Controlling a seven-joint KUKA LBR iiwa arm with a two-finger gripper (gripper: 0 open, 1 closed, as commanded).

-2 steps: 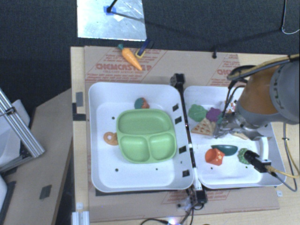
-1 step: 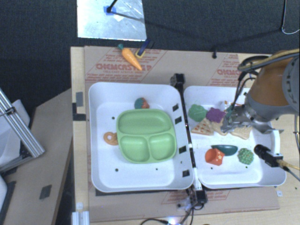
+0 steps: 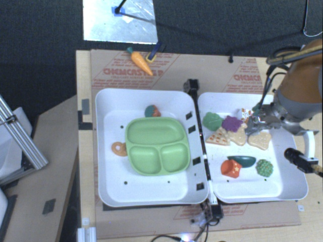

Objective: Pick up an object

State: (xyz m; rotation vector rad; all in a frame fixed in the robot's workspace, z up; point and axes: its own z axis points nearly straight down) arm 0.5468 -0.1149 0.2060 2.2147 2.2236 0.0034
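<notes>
The right bin (image 3: pixel 290 188) holds several toy foods: a green leafy piece (image 3: pixel 212 120), a purple piece (image 3: pixel 232 123), a pizza-like wedge (image 3: pixel 218 137), a tan cookie shape (image 3: pixel 238 137), a second tan piece (image 3: pixel 260 140), a red pepper (image 3: pixel 231 168), a dark teal piece (image 3: pixel 243 160) and a green broccoli (image 3: pixel 264 167). My gripper (image 3: pixel 258 124) hangs low over the bin's upper middle, just above the tan pieces and right of the purple one. Nothing visible sits between its fingers.
The left bin (image 3: pixel 108 135) holds a green divided tray (image 3: pixel 155 144), a tan ring (image 3: pixel 119 148) to its left and a small teal-and-orange toy (image 3: pixel 151 111) behind it. A toy carrot (image 3: pixel 141 62) lies on the cardboard behind the bins. A black divider (image 3: pixel 198 135) runs between the bins.
</notes>
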